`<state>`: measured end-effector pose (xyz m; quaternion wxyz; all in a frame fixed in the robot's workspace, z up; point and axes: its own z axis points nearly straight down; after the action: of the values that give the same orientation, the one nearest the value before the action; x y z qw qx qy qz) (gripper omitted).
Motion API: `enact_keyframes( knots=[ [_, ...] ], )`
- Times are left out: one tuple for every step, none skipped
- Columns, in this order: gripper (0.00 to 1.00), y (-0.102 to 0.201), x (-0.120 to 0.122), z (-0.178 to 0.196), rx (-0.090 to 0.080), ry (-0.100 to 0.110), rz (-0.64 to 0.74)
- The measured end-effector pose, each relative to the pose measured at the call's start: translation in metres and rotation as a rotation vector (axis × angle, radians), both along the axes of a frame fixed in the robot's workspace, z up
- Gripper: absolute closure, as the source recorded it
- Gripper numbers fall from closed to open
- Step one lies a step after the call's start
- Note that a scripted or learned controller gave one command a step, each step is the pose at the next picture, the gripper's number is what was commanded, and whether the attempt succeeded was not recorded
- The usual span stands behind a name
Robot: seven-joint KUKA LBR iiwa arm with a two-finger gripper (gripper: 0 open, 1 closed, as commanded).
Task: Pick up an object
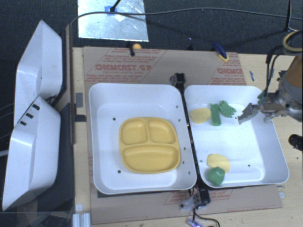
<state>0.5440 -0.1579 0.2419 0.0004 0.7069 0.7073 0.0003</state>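
I see the gripper [255, 112] at the right edge of the frame, over the right bin [272, 148], its fingers spread apart and clamped on nothing; the arm behind is cut off. Just left of it lies a green stick [215, 114], long axis running top to bottom, touching a yellow lump [200, 115] and a ridged green piece [227, 109] of blurred shape.

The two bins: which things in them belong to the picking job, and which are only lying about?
For the job: gripper, green toy, green stick, two yellow lumps, green block.
Lying about: yellow tray, clamp, foil sheet.
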Motion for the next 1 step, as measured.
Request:
enact_keyframes(
  knots=[
    [0.00, -0.0366, 0.0568, -0.0146, 0.000, 0.001, -0.001]
  ],
)
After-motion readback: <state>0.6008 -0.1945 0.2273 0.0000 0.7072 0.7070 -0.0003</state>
